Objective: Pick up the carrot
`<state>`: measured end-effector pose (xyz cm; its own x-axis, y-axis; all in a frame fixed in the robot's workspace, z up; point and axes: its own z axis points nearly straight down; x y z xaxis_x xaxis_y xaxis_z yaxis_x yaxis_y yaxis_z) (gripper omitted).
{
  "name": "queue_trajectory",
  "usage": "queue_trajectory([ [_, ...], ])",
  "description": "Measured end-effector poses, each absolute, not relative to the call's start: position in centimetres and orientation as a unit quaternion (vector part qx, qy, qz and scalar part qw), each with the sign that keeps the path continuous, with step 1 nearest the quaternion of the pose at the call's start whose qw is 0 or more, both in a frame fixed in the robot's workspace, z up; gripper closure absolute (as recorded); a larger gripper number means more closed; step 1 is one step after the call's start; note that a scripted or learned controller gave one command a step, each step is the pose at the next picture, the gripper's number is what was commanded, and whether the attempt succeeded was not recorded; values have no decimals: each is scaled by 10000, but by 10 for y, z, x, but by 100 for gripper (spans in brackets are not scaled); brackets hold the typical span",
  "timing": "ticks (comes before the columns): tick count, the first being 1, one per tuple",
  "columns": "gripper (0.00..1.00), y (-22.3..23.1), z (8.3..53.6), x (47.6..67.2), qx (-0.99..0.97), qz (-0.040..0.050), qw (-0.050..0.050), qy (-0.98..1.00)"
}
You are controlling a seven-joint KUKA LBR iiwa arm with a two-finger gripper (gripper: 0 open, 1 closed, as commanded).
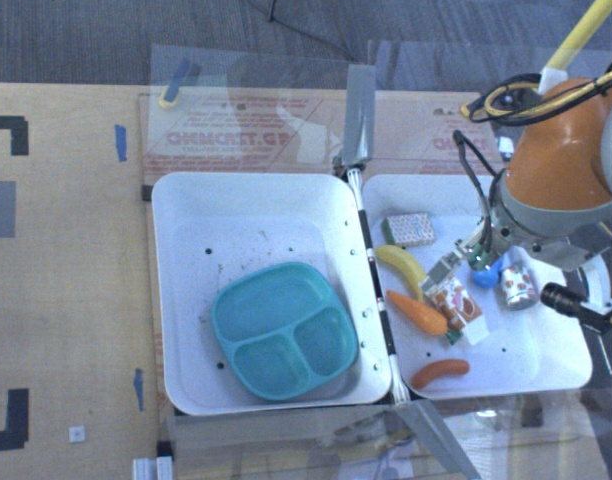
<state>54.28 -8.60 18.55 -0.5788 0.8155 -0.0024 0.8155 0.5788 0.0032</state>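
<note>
Arm over right bin, carrot not yet grasped.
Near to far in right bin (576,368): sausage (439,372), carrot (418,312) left-centre just beside carton (461,306), banana (400,267) just beyond. Gripper (468,260) hangs right of carrot; spread or pinched, can't tell. Best descend across carrot's middle, clear of carton and banana.

Carrot (417,312): orange, tapered, lying flat and slanted on the floor of the right bin (546,368), near its left wall, just below the banana (400,266).
</note>
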Motion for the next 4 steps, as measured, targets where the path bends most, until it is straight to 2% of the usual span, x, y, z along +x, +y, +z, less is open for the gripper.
queue_trajectory([
  [1,0,-101,117,515,4439,52,133,8960],
  [2,0,-136,107,530,3547,68,233,9347],
  [3,0,-121,107,522,4166,61,347,9084],
  [4,100,-122,122,526,4179,87,404,9075],
])
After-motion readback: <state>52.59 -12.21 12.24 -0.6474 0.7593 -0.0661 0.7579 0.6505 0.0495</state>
